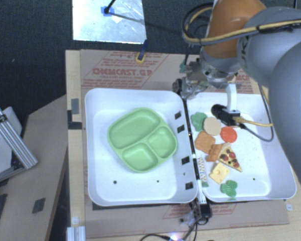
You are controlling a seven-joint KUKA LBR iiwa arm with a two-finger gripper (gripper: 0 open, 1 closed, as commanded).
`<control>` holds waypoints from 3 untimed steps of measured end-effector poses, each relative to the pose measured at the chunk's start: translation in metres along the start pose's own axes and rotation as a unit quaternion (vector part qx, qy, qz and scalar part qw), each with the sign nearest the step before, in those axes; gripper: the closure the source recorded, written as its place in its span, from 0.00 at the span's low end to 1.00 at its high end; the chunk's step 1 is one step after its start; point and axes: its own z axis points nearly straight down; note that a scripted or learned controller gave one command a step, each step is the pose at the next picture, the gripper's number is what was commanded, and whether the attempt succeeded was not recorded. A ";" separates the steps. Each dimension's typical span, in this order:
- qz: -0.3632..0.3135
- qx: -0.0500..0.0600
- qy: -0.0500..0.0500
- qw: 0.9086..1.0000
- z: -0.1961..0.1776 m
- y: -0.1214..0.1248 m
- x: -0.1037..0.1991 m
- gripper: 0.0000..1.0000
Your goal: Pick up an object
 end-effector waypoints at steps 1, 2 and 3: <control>0.001 0.000 0.000 1.000 -0.007 -0.005 0.035 1.00; 0.003 0.000 -0.001 1.000 0.002 0.000 0.031 1.00; 0.005 0.000 -0.001 1.000 -0.010 -0.011 0.028 1.00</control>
